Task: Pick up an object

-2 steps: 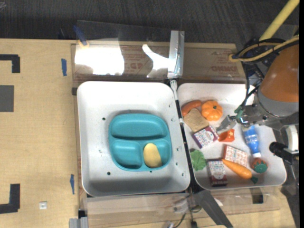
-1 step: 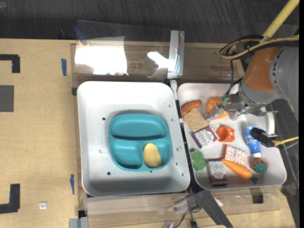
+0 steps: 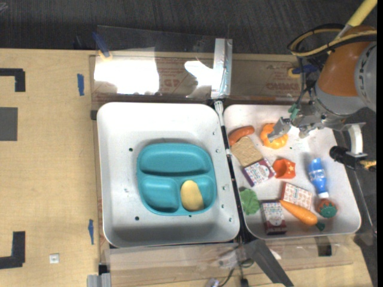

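Observation:
My gripper (image 3: 291,126) hangs over the back of the right bin (image 3: 350,220), under the grey wrist with its orange band. Directly at its left side lies a small orange-and-yellow toy (image 3: 272,136); whether they touch is unclear. Elsewhere in this bin are an orange sausage (image 3: 241,133), a tan cracker (image 3: 246,151), a small pink-and-white carton (image 3: 258,173), an orange cup (image 3: 285,168), a blue bottle (image 3: 317,177), a pink box (image 3: 296,195), a carrot (image 3: 299,213), a green leafy piece (image 3: 250,202), a red carton (image 3: 273,214) and a red-and-green fruit (image 3: 327,208).
The left bin (image 3: 114,160) holds a teal divided plate (image 3: 173,163) with a yellow potato-like piece (image 3: 191,195) in its front right compartment. A clear panel (image 3: 155,70) stands behind the left bin. Yellow and black cables (image 3: 311,40) loop behind the arm.

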Tool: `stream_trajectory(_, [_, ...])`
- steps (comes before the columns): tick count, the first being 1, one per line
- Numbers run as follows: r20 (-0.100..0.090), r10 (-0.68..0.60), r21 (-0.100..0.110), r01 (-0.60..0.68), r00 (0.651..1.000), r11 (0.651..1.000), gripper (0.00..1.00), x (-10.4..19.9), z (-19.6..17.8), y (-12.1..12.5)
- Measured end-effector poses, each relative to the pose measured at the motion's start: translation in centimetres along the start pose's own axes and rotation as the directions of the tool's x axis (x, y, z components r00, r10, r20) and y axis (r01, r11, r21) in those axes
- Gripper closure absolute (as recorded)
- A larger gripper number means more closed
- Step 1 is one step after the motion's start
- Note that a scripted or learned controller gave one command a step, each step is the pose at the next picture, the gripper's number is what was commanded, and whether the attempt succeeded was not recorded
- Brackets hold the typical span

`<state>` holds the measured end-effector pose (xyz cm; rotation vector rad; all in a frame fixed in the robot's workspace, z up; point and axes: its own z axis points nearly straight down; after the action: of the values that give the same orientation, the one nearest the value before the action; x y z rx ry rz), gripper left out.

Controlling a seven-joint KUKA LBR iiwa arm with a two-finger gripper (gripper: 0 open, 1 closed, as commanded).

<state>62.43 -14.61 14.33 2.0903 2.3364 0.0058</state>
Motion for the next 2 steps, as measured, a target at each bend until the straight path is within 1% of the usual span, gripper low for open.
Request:
stream_trajectory(1, [0.000, -0.024, 0.002, 0.024, 1.000, 1.000, 0.00, -0.7, 5.6, 1.5])
stream_trajectory(2, [0.002, -0.027, 0.001, 0.027, 1.000, 1.000, 1.00, -0.6, 4.6, 1.6])
